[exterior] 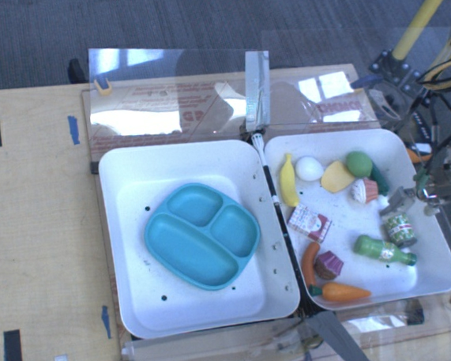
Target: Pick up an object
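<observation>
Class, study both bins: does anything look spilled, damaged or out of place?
Nothing looks spilled or broken. The toy foods lie jumbled in the right bin, the green bottle on its side; the blue divided plate sits askew in the left bin.

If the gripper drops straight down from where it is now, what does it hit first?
Probably the small can: the gripper hangs right above it in the right bin. Depth is unclear from this slant; the green bottle lies just beyond.
</observation>
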Controlling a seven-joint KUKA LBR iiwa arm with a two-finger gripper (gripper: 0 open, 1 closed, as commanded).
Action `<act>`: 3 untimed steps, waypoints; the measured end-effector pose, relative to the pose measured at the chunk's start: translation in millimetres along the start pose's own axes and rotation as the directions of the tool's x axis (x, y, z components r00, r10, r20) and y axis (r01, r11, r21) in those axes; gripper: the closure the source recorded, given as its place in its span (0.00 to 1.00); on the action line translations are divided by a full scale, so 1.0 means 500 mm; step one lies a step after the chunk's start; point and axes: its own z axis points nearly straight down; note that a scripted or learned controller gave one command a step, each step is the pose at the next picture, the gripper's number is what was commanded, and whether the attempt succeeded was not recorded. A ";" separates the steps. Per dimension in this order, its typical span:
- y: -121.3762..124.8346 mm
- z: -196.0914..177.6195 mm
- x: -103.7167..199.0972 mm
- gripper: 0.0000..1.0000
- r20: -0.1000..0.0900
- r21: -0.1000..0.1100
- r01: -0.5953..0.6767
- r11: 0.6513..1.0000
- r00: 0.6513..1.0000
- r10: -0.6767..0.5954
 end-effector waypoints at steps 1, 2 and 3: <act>0.043 -0.037 0.002 0.00 0.002 -0.004 -0.135 0.991 0.991 0.135; 0.196 0.037 -0.046 0.00 0.002 -0.002 0.028 1.000 1.000 -0.028; 0.236 0.209 -0.035 0.00 -0.008 -0.009 -0.041 0.999 0.999 0.041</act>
